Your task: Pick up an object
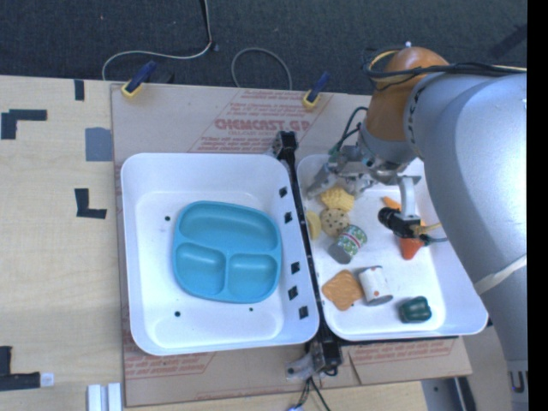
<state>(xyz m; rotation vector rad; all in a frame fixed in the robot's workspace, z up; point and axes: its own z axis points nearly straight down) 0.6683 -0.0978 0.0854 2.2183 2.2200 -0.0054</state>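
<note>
Gripper: mine, low over the upper left corner of the right bin as the camera sees it, close to the divider between the two bins; I cannot tell whether it is spread or pressed together.
Yellow piece: lumpy, lying on the bin floor just below my gripper in the view; I cannot tell whether we touch.
Speckled ball: pale, right against the lower edge of the yellow piece.
Green can: on its side and tilted, just below and right of the speckled ball.
Orange biscuit: flat and round, toward the lower left of the bin.
White cylinder: on its side, just right of the orange biscuit.
Orange bit: small, toward the right side, apart from the green can.
Dark green lump: near the lower right corner, apart from the rest.
Right bin: white and shallow, holding all these loose things.
Left bin: white, side by side with the right bin.
Blue plate: three compartments, lying flat in the middle of the left bin.
Arm: grey with an orange band, reaching in from the right.
</note>
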